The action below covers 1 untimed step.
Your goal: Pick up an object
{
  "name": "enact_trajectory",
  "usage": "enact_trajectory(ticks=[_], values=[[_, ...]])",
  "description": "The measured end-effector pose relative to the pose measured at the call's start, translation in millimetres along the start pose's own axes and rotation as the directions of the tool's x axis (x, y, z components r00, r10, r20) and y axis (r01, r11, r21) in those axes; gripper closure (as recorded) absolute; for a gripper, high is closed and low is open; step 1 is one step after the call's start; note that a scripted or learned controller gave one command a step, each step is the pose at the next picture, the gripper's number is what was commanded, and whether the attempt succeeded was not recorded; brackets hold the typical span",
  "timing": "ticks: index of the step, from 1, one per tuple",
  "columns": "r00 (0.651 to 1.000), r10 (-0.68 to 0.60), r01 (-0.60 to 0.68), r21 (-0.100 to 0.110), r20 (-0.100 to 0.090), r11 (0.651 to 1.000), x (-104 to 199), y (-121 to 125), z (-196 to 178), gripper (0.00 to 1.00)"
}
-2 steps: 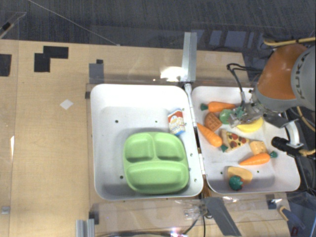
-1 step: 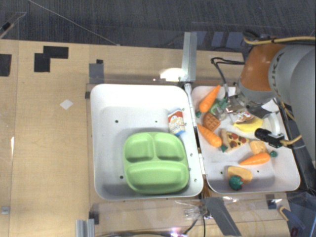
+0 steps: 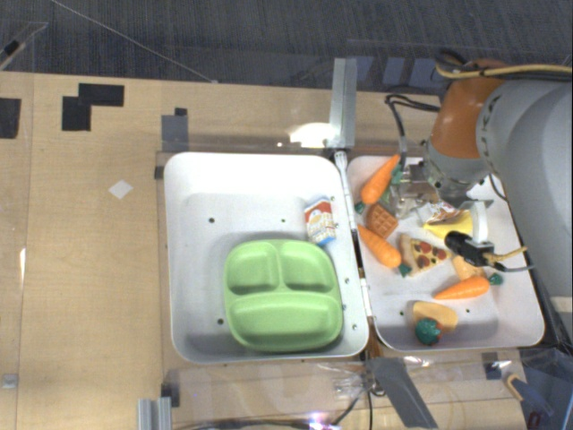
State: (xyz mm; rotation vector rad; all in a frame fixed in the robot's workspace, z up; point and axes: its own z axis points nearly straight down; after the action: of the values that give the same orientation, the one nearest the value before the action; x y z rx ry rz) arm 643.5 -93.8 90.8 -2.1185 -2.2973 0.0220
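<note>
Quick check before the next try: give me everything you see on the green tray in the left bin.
The green tray is a rounded, plastic-looking plate in light green, moulded into three compartments: two smaller ones at the far side, one wide one nearest the camera. All three look bare. It lies flat on the floor of the left bin, toward the near right corner, close to the wall. A small packet lies just beyond its far right corner.

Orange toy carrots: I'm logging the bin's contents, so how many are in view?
3, all in the right white bin: one orange toy carrot at its upper left, one by its left wall, one lower right. The arm may hide more.
</note>
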Motion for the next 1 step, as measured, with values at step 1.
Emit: enact_trajectory(ticks=[1], values=[[1.0, 0.002, -0.002, -0.007, 0.005, 1.0, -3.1, 0.7, 0.1, 0.0]])
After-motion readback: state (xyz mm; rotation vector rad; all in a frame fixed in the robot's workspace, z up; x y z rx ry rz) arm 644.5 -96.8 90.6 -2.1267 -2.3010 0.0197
